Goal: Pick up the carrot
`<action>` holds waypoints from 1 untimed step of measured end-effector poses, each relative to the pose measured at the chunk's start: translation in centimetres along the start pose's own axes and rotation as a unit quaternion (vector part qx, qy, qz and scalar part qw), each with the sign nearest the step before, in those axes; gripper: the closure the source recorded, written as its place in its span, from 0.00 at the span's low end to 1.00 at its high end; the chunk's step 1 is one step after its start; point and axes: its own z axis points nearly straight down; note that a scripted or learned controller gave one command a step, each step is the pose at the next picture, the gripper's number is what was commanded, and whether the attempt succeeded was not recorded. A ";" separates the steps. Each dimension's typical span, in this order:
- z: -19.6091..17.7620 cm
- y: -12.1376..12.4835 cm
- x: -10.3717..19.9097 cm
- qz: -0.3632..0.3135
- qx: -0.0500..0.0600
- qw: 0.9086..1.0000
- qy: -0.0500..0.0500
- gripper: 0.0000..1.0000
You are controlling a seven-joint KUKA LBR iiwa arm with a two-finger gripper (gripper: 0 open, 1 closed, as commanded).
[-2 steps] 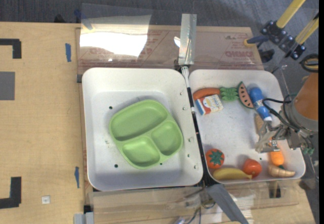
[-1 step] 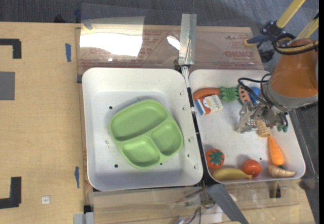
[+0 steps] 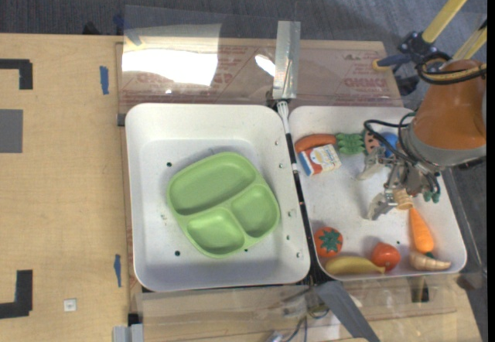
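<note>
While hanging over the right bin (image 3: pixel 458 236), end effector (image 3: pixel 390 201) just beside the carrot (image 3: pixel 421 230), apart from it; fingers spread, gripping nothing.

Even, bright light is being cast from above. Strong glare is being reflected off the clear sheet (image 3: pixel 174 66) along the worktop's (image 3: pixel 62 178) far edge. Shadows are being kept faint; detail is being softened slightly.

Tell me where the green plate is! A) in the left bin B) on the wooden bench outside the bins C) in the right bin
A: the green plate lies inside the left bin, while the carrot and other toy foods are in the right bin.
</note>
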 end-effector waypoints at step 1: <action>-0.1 -4.7 8.3 -0.016 0.001 1.000 0.002 0.00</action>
